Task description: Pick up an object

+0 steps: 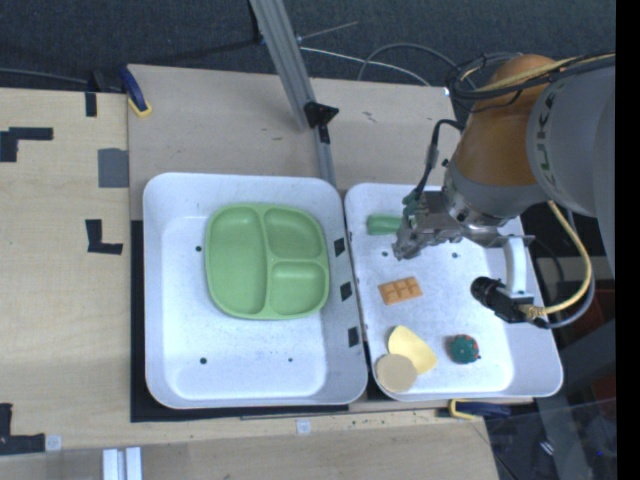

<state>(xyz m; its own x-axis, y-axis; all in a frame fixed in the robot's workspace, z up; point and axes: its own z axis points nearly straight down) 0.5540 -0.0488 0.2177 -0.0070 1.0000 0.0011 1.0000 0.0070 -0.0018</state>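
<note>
The counter (pixel 230 118) fills most of the frame, pale wood with black tape marks at the left. On it sit two shallow white bins side by side: the left bin (pixel 170 368) at centre-left holds a green divided plate (pixel 267 261), and the right bin (pixel 535 368) at centre-right holds the small pieces.

The arm (pixel 510 138) enters from the upper right, its orange band above the wrist, and the gripper (pixel 408 246) hangs low over the upper left part of the right bin. Whether it is spread or pressed together cannot be told from this slant; nothing is visibly between its tips.

The candidates, largest first: a yellow wedge (pixel 414 348) touching a tan disc (pixel 396 372) at the bin's lower left; a green piece (pixel 382 224) at the bin's upper left, just beside the gripper; an orange waffle-like tile (pixel 400 290) below the gripper; and a small dark green and red ball (pixel 462 349) toward the lower right.

The step in hand looks like choosing and closing on one object. The green piece is nearest, but it lies close to the bin wall, so one side of the grasp may be crowded. The tile lies flat and apart from the rest, yet is thin, so the descent should reach the bin floor. The wedge and disc touch, and a grasp there could catch both.
</note>
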